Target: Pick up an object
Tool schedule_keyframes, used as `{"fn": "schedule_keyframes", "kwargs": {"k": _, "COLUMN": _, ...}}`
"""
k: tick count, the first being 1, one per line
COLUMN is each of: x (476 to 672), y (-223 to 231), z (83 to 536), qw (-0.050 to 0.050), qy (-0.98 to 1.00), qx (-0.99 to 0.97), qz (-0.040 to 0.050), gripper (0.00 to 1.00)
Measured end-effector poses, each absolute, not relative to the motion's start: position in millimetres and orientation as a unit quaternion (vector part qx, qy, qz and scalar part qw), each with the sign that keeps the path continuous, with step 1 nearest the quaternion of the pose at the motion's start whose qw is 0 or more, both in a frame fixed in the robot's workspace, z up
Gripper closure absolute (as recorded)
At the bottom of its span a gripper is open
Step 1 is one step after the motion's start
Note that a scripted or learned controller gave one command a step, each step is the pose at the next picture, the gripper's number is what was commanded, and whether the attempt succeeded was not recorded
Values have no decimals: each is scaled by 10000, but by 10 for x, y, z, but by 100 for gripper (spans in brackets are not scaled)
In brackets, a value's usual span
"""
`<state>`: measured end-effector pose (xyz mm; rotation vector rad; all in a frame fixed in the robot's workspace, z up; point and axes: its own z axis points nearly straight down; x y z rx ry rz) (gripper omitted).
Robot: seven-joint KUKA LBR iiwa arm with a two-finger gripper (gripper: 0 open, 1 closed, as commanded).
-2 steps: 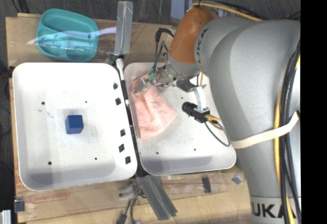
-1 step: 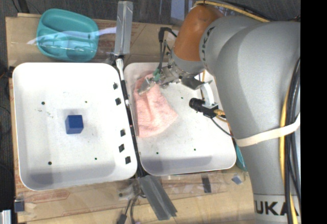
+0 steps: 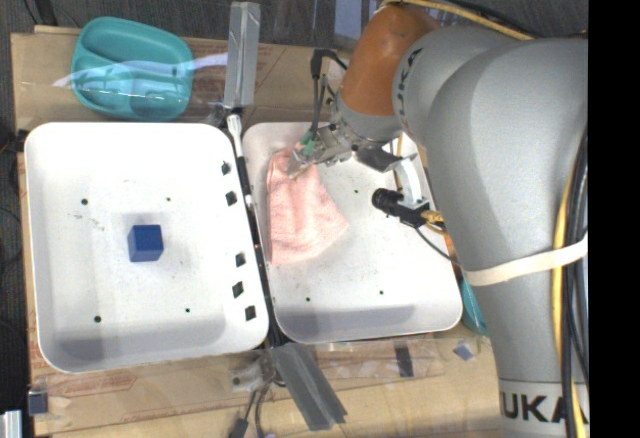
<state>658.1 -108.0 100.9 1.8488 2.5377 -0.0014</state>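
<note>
Camera view, from above at a slant. The only legible writing is "UKA" in dark letters on the grey base of the arm (image 3: 500, 156), low at the right of the right bin (image 3: 360, 311); the first letter is cut off by the arm's own edge.

Right bin as landmark. A pink cloth (image 3: 300, 211) lies in its left half, its upper corner drawn up toward the bin's far edge. The gripper (image 3: 318, 148) sits right on that upper corner, under the orange band (image 3: 380, 61) of the wrist. Its tips touch or bury into the cloth; I cannot tell whether they are spread or closed, nor whether any fabric is caught.

Left of the right bin, touching along a shared divider with black clips, is the left bin (image 3: 60, 166). A blue cube (image 3: 146, 242) rests near its middle, well apart from the cloth.

Beyond the left bin's far edge, a teal plastic container (image 3: 130, 66) sits on the bench.

A black cable fitting (image 3: 400, 206) hangs over the right bin, right of the cloth. The arm's bulk hides the bin's right rim.
</note>
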Motion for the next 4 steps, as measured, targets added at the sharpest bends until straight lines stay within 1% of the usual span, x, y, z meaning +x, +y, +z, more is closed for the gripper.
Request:
{"fn": "schedule_keyframes", "kwargs": {"k": 1, "x": 6582, "y": -1077, "z": 1011, "qw": 9, "qy": 8085, "qx": 5885, "qz": -3, "gripper": 0}}
{"fn": "schedule_keyframes", "kwargs": {"k": 2, "x": 6569, "y": -1013, "z": 921, "qw": -12, "qy": 8277, "qx": 5612, "qz": -6, "gripper": 0}}
{"fn": "schedule_keyframes", "kwargs": {"k": 4, "x": 6568, "y": -978, "z": 917, "qw": -18, "qy": 8362, "qx": 5484, "qz": -8, "gripper": 0}}
